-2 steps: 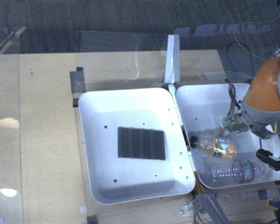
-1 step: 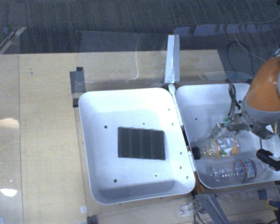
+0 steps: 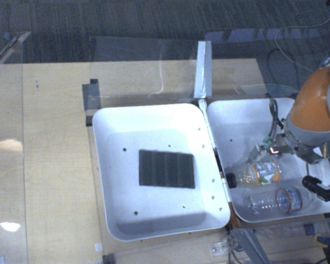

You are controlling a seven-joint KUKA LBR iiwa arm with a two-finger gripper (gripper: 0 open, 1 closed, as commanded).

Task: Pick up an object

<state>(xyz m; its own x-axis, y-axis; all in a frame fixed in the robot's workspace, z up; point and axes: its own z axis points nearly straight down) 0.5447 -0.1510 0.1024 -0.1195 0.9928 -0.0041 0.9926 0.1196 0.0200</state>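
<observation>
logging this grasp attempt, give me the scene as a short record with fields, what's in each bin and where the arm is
left bin: dark ribbed rectangular mat, lying flat near the middle
right bin: two clear plastic bottles on their sides
upper bottle: orange and green label
lower bottle: near the front wall
arm: over the right bin, orange band visible
end effector: just above the upper bottle; grip state unclear
</observation>
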